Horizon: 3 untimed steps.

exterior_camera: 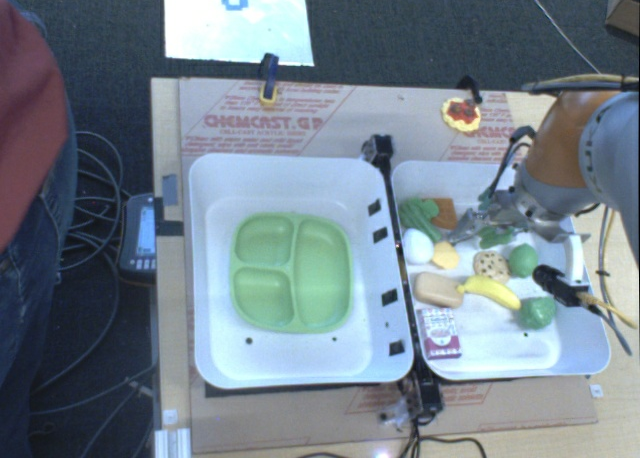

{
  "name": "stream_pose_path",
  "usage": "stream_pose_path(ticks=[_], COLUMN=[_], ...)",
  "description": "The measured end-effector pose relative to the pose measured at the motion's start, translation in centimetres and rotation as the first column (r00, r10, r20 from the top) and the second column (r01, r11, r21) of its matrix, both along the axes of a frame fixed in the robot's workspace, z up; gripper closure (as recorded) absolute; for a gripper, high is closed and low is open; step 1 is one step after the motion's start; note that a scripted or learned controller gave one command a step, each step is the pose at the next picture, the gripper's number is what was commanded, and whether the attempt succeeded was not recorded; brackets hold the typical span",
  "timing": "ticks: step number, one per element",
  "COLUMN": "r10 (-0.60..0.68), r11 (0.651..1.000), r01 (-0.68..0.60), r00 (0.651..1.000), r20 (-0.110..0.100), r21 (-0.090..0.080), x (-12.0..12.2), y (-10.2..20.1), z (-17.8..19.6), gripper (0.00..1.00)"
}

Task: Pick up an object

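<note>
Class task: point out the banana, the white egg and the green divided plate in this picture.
banana [490, 291]: camera view, middle of its curved yellow body.
white egg [417, 245]: camera view, centre of its shell.
green divided plate [292, 272]: camera view, central divider ridge.

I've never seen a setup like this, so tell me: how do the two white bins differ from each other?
The left bin holds a single thing, a green divided plate, while the right bin is crowded with small toy foods such as a banana, an egg and a cookie. The arm's tool is down in the right bin, not the left bin. Both are shallow, white and sit side by side.
</note>
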<state>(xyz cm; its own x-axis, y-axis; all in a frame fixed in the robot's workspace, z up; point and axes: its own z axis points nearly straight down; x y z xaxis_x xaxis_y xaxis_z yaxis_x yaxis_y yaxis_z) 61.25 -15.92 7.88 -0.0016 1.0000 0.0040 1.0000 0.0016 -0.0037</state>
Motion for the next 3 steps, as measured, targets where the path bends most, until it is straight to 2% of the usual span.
stream_pose_path(ticks=[1,2,3], r10=[0.003,0.003,0.003], r11=[1.0,1.0,1.0], r01=[-0.003,-0.003,-0.003], r00=[1.0,1.0,1.0], r20=[-0.001,0.011,0.009], r21=[0.0,-0.007,-0.005], x=[-6.5,-0.2,-0.4], y=[5.6,2.5,2.7], z=[0.5,0.7,1.7], gripper=[0.0,0.0,1.0])
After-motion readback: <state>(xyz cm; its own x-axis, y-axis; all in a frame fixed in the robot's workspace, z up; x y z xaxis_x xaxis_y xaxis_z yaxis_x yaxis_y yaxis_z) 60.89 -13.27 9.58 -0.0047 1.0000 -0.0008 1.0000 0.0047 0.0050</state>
